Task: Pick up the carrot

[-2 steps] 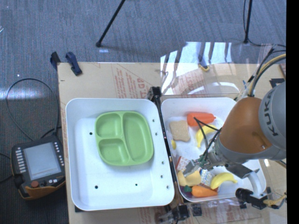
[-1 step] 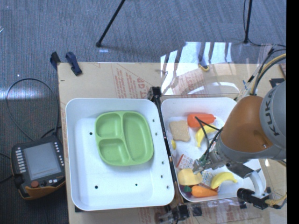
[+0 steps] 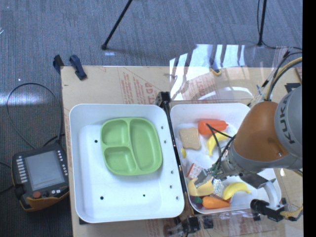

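Tool [image 3: 207, 177] low in right bin, just above carrot [image 3: 215, 202]

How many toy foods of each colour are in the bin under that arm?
Counting what shows in the right bin:
Orange: 2, upper piece, carrot
Yellow: 3
Tan: 1, bread slice
Total: 6, though the arm hides part of the bin.

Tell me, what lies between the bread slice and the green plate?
In the camera view, only the bins' adjoining rims lie between bread slice and green plate.

Orange carrot [image 3: 215, 202] lies flat near the right bin's [image 3: 232, 107] front edge
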You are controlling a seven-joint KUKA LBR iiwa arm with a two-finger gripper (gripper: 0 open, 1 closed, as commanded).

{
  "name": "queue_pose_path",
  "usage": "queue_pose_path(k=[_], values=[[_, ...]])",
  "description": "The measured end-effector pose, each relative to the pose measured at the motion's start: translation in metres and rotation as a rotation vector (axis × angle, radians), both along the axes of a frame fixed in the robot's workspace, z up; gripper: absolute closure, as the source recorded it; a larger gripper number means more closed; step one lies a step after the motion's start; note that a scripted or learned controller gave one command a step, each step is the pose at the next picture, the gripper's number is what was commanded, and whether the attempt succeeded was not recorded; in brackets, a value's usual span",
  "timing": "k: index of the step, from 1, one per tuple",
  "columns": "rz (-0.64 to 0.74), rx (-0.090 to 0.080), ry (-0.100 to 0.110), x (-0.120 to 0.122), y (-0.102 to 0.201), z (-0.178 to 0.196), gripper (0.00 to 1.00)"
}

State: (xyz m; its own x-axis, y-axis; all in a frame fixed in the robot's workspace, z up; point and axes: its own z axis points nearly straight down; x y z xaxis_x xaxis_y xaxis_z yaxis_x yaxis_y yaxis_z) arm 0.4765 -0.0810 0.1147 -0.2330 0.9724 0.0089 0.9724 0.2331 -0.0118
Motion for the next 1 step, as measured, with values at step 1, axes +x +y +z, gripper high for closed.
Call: queue_pose_path(k=[1], values=[[-0.008,0.002,0.005,-0.0005,0.0004,0.0085,1.0]])
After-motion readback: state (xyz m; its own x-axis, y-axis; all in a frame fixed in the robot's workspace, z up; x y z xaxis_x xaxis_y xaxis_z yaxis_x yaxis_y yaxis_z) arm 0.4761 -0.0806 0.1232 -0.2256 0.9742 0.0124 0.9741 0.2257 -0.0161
